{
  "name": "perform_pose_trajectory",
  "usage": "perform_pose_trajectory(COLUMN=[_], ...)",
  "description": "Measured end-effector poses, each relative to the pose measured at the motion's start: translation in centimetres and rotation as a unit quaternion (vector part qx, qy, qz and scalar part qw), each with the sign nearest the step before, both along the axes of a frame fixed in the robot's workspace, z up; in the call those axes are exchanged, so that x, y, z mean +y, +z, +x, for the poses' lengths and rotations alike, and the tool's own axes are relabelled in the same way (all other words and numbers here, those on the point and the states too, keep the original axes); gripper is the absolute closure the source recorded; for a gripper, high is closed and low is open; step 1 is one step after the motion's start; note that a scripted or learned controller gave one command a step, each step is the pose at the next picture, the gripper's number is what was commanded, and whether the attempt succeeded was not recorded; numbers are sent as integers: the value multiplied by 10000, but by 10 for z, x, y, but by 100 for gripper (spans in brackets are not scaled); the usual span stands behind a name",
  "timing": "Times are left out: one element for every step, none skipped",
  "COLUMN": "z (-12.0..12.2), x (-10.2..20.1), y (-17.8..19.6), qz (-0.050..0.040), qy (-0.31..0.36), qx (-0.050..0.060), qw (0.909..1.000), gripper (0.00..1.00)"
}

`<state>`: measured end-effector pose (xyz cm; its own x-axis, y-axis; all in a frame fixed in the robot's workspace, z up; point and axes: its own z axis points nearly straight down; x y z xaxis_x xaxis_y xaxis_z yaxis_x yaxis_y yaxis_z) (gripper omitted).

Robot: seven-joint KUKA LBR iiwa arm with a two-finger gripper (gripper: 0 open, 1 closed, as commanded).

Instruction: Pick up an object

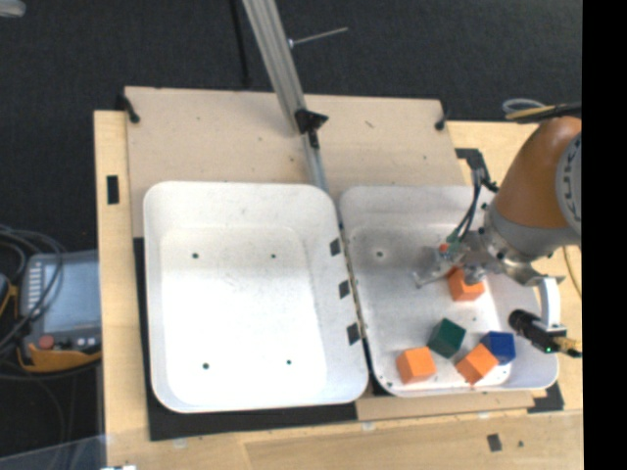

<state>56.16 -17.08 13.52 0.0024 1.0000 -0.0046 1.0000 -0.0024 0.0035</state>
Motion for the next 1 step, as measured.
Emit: perform_pose_trajectory(z=[2], x=[1], y=[14], qz=[16], qy=[-30], qx=[-33], qw=[10000], gripper=[100])
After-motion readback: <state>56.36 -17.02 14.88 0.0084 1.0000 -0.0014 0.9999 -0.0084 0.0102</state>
